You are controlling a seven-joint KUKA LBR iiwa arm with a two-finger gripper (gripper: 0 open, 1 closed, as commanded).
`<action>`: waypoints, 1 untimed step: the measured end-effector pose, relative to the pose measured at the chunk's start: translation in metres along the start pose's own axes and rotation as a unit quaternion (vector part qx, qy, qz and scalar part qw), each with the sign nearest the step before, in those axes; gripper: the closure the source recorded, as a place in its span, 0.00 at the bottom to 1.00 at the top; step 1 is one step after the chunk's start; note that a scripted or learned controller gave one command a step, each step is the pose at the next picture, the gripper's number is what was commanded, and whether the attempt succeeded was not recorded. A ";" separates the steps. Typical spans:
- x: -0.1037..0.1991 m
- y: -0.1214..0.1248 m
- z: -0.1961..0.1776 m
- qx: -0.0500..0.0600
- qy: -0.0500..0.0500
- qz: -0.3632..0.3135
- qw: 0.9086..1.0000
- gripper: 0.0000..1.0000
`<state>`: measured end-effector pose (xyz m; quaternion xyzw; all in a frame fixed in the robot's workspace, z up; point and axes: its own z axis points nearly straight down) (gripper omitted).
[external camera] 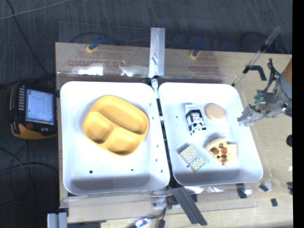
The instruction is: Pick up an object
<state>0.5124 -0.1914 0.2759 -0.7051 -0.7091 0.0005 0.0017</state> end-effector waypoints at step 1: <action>0.000 0.000 0.000 0.000 0.000 0.000 1.000 0.00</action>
